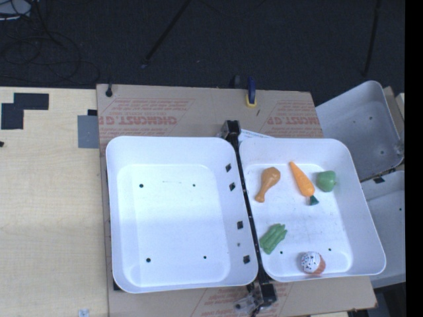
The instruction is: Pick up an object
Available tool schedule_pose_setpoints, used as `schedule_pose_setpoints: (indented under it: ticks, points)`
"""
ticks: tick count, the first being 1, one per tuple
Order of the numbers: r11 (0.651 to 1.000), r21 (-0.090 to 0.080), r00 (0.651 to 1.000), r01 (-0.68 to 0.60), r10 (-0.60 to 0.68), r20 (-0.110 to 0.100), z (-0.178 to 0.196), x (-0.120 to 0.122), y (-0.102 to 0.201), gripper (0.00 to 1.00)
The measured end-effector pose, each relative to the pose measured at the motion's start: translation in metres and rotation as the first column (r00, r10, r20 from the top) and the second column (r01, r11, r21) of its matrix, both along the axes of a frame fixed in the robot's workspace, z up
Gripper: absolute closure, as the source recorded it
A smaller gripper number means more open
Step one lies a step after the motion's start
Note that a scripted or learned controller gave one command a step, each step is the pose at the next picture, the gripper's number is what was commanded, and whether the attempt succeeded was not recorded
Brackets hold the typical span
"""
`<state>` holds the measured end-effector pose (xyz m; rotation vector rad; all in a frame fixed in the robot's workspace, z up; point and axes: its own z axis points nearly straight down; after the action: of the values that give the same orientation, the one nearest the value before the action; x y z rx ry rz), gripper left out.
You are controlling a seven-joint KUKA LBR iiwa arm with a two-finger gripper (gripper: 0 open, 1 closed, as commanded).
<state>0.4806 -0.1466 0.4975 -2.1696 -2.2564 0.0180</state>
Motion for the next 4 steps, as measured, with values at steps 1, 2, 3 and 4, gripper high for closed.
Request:
schedule_pose_setpoints:
  ticks: [1,2,3,4]
  points:
    - [1.000,0.000,1.000,-0.006,0.006,-0.002,0.009,0.001,0.001,1.00]
    - [1.000,0.000,1.000,-0.012,0.012,-0.004,0.019,0.002,0.001,1.00]
    - [1.000,0.000,1.000,-0.018,0.018,-0.005,0.028,0.002,0.002,1.00]
    - [1.000,0.000,1.000,-0.023,0.023,-0.007,0.038,0.003,0.002,1.00]
